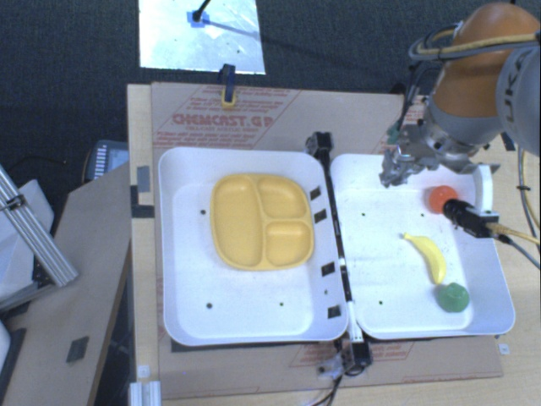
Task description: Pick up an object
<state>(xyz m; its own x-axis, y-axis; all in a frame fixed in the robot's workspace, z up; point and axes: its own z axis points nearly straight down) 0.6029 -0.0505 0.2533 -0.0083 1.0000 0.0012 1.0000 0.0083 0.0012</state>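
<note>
The gripper (396, 172) hung over the far edge of the right bin (380, 311); whether it was open or closed could not be told, and nothing showed in its grasp. The orange ball (439, 198) lay just to its right, the banana (428, 256) and green object (453, 297) nearer the camera. The pick seemed not yet made.

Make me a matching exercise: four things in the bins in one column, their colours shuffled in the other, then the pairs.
Things:
1. tray
2. banana
3. ball
4. round fruit at the near edge of the right bin

Colours:
A. green
B. orange-red
C. dull yellow, divided into compartments
D. bright yellow, curved

Pairs: 1-C, 2-D, 3-B, 4-A
</note>
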